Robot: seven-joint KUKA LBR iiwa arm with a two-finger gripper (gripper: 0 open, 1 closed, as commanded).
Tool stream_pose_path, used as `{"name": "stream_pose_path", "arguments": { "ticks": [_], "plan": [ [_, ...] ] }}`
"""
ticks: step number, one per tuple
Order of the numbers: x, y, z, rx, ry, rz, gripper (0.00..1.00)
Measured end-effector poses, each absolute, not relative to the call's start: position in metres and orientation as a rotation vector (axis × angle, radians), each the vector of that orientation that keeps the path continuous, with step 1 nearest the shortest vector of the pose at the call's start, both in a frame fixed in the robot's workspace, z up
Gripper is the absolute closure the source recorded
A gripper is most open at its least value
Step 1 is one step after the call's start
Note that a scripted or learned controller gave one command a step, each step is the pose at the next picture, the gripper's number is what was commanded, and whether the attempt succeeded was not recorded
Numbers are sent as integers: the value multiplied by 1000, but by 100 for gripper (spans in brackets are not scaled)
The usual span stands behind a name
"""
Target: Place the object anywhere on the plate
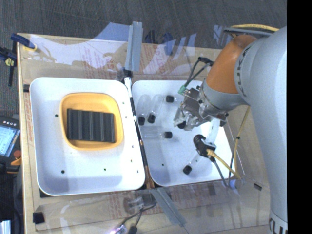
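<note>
The yellow plate [90,104] with a dark ridged centre lies in the left white bin [48,169]. Several clear vials with black caps lie scattered in the right bin [165,172]. One vial [159,134] rests near the bin's middle and another vial [193,162] lies toward the front right. My gripper [186,117] hangs low over the right bin's right half, just right of the middle vials. Its tips sit among metal parts and I cannot make out anything held between them.
Two more vials [146,117] lie close to the right bin's left wall, and one vial [163,99] sits toward the back. A thin tan rod [223,164] and cables slant across the right bin's front right corner. The grey arm [263,106] covers the bin's right side.
</note>
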State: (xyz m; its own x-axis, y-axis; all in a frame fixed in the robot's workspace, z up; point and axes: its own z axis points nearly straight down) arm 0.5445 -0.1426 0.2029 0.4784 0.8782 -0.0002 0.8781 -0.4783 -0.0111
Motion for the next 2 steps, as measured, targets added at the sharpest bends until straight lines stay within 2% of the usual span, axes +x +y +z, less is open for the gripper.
{"name": "stream_pose_path", "arguments": {
  "ticks": [1, 2],
  "plan": [
    [599, -101, 227, -2661, -1663, 5, 100],
    [619, -38, 257, -2600, -1758, 5, 100]
  ]
}}
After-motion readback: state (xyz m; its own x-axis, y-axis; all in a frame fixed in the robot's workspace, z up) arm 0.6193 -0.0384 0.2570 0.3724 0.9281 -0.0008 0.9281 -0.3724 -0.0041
